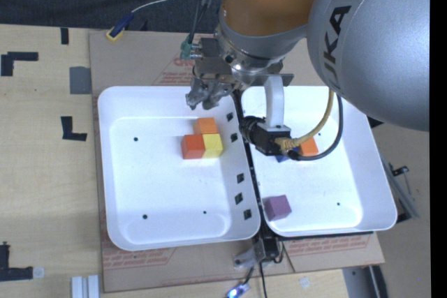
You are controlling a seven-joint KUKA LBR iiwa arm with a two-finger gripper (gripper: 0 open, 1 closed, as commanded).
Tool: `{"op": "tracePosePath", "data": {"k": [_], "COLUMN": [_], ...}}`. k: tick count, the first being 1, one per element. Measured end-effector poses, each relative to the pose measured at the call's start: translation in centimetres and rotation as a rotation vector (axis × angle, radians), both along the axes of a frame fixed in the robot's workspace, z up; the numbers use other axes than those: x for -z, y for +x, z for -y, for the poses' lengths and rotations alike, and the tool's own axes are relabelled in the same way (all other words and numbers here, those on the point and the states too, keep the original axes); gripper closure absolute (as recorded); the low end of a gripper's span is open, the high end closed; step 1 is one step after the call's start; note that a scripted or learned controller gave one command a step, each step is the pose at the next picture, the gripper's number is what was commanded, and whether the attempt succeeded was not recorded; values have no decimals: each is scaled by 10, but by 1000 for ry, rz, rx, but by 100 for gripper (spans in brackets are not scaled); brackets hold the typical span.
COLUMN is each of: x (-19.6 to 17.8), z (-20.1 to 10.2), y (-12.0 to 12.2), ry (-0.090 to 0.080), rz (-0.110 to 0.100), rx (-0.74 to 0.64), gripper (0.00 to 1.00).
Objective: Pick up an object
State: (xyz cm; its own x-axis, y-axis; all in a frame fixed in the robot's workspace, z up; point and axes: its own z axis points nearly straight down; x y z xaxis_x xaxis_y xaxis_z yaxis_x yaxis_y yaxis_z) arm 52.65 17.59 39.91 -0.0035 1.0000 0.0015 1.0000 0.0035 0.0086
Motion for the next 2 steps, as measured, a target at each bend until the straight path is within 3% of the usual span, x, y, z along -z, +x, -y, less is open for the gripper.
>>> {"op": "tracePosePath", "data": {"k": [1,2], "x": [34,53], "z": [50,-16], "y": [-22,-44], "ry": [-5,-2], "rz": [-14,-14], "rx": [7,-4], "gripper": [100,100]}}
